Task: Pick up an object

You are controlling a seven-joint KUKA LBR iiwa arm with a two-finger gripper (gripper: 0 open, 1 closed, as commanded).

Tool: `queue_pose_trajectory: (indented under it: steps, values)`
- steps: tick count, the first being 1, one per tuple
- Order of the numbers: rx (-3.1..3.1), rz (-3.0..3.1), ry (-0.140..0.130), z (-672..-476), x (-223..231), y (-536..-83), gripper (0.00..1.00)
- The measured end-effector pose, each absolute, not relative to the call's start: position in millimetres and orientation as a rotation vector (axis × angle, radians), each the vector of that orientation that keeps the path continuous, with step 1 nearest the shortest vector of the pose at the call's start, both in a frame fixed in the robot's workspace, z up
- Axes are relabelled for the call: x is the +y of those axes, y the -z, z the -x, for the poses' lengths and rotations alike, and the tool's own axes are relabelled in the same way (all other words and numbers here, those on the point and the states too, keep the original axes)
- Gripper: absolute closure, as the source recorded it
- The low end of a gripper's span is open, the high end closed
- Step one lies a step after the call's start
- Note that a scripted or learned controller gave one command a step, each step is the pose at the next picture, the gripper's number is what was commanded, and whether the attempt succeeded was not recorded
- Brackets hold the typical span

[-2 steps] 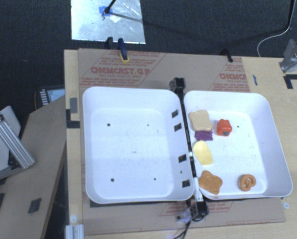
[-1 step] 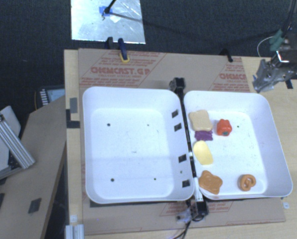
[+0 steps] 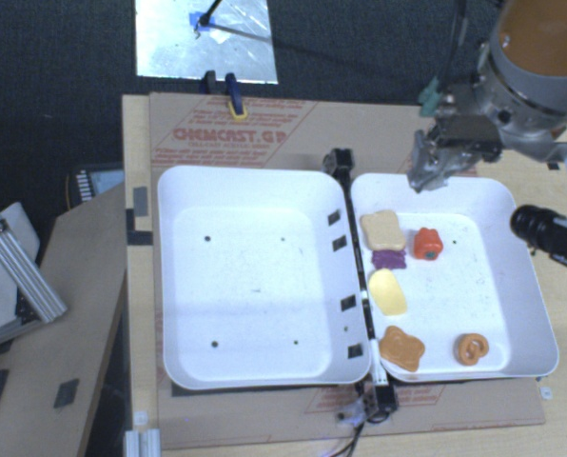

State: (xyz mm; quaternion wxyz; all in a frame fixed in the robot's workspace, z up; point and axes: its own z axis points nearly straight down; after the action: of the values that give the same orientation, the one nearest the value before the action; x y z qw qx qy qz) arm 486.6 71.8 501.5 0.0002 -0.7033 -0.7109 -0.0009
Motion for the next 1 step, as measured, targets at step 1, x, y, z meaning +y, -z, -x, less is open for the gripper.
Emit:
queue_pose_trajectory:
  steps: [1]
  values:
    - [-2.234, 2.211, 0.010, -486.2, 145.0, -536.9, 1.00]
